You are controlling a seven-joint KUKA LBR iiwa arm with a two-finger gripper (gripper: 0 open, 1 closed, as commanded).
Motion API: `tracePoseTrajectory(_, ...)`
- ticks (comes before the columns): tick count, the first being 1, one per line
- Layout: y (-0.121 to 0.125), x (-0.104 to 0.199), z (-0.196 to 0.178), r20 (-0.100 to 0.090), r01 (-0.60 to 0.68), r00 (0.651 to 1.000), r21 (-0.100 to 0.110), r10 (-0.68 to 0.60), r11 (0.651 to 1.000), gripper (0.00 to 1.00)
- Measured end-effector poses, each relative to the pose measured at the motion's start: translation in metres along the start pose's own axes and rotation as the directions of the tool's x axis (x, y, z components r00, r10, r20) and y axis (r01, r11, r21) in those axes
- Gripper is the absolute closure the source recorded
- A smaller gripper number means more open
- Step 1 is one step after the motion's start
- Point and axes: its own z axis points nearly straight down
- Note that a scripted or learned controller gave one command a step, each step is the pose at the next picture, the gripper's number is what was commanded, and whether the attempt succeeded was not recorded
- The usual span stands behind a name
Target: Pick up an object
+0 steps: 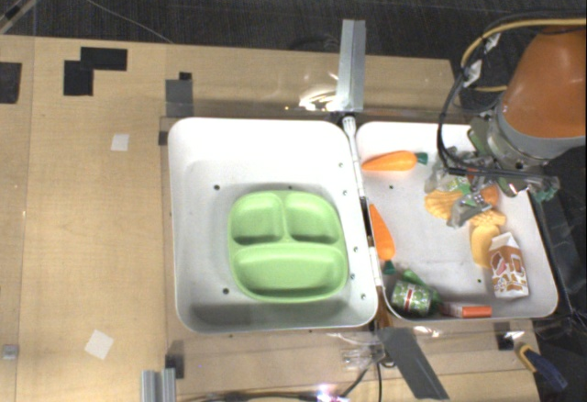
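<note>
While the tool [473, 196] hangs over yellow-orange items [447, 204] at the right bin's [550, 299] two o'clock — finger state unreadable — the green tray [288, 244] fills the left bin [193, 235].

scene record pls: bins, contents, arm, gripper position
left bin: green tray, three compartments
right bin: carrot at far side; second carrot along left wall; green can near front; carton at right; yellow pieces
arm: over right bin's far right corner
gripper: low among the yellow pieces
grasp: cannot tell
</note>
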Motion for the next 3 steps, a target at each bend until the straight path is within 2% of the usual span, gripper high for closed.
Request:
tracePoseTrajectory(1, 0.007, -0.117, -0.005, -0.005, 0.004, 1.000, -0.008, -0.004, 1.000, 1.00)
tracePoseTrajectory(2, 0.004, -0.119, -0.019, 0.006, 0.001, 1.000, -0.003, -0.001, 1.000, 1.00)
tracePoseTrajectory(3, 0.058, -0.133, -0.015, -0.007, 0.072, 0.997, -0.008, -0.072, 0.997, 1.00)
